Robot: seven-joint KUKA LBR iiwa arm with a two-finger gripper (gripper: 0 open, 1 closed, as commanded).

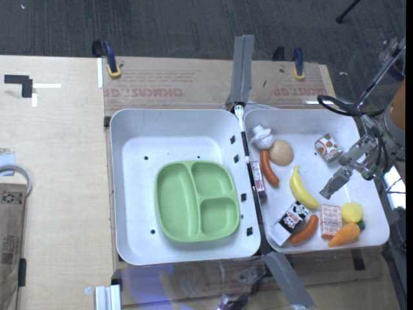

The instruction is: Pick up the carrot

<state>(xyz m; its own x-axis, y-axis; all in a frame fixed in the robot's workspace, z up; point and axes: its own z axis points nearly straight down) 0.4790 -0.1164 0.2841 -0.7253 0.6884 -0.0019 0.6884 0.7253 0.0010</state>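
Note:
The carrot [343, 233] is orange with a green stub at its right end. It lies in the right bin's [303, 123] near right corner, just below a yellow lemon [352, 212] and right of a red-and-white carton [330, 219]. My gripper [336, 175] hangs over the right side of that bin, above and slightly left of the carrot and well apart from it. Its fingers look open and nothing is between them. The arm comes in from the right edge.
The right bin also holds a banana [302, 189], two sausages [270, 168] [304, 230], a tan ball [281, 152], a white item [261, 135], a strawberry box [328, 147] and a black-and-white carton [293, 217]. A green divided plate [197, 200] lies in the left bin [129, 173].

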